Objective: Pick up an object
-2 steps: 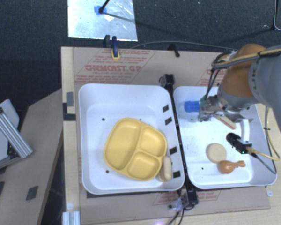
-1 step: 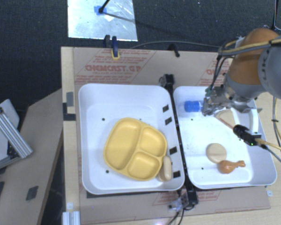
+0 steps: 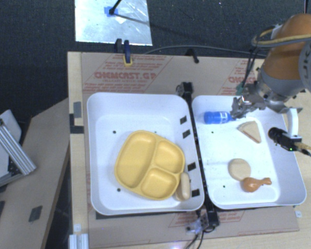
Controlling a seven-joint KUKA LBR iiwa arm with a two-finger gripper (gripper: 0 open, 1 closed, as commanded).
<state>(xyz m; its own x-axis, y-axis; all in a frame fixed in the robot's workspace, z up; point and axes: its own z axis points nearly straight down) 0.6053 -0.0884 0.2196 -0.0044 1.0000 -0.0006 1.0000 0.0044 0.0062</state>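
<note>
- Your gripper (image 3: pixel 242 107) sits low at the 12 o'clock end of the right white bin (image 3: pixel 295 191), and you cannot tell from this slanted view how it is set.
- At its 9 o'clock, just beside it and perhaps touching, lies the small blue plastic cylinder (image 3: pixel 215 118) on its side; nothing looks lifted, so the pick is, in my judgement, yet to be made.
- At the gripper's 5 o'clock rests a tan wedge-shaped piece (image 3: pixel 252 130); farther toward 6 o'clock are a pale round disc (image 3: pixel 239 167) and an orange drumstick-shaped toy (image 3: pixel 255 183).
- The left white bin (image 3: pixel 101 139) carries a yellow divided plastic tray (image 3: pixel 149 164) with a beige oblong piece (image 3: pixel 184 186) at its 4 o'clock edge.
</note>
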